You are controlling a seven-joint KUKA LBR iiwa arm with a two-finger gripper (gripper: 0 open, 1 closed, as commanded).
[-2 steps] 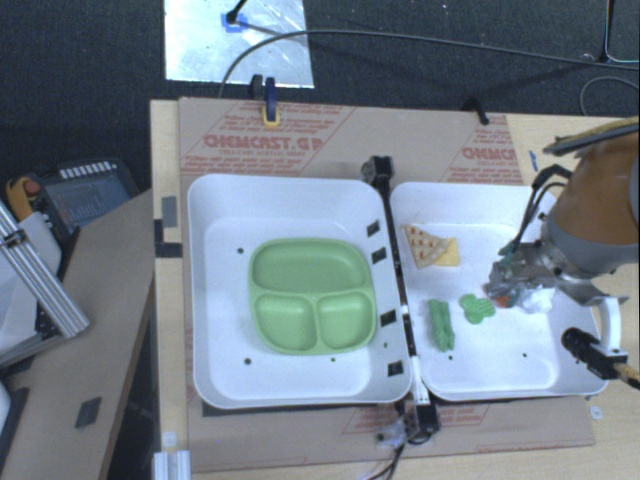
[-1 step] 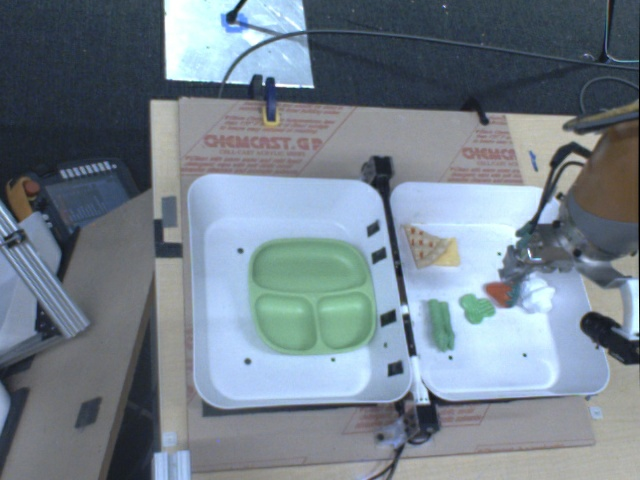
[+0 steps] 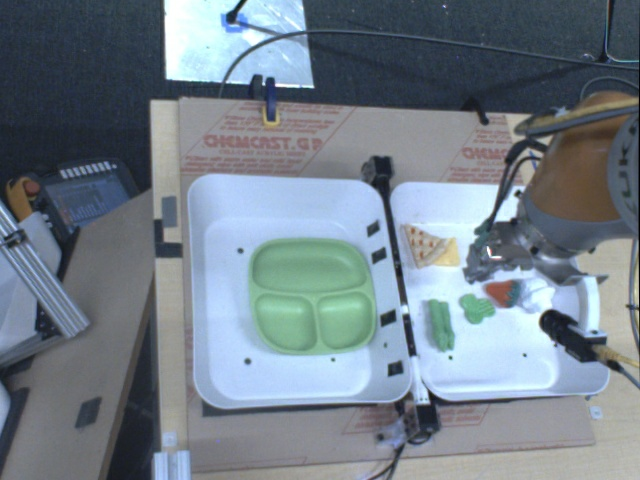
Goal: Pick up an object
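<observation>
Camera view has the gripper point(image 3: 497, 256) low in the right bin point(image 3: 480, 380), just above a red-and-green toy point(image 3: 505, 292); its opening cannot be told. A pizza slice point(image 3: 428, 245), green broccoli point(image 3: 477, 307) and green stick point(image 3: 440, 324) lie nearby; the left bin point(image 3: 215, 208) holds a green divided plate point(image 3: 311, 295).

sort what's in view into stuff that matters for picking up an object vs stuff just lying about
Job:
- grey arm's two-finger gripper, over the right white bin
- red and green toy piece
- green broccoli-like toy
- long green toy vegetable
- yellow pizza-slice toy

Lying about:
- green three-compartment plastic plate in the left white bin
- grey handheld control pendant
- foil sheet
</observation>
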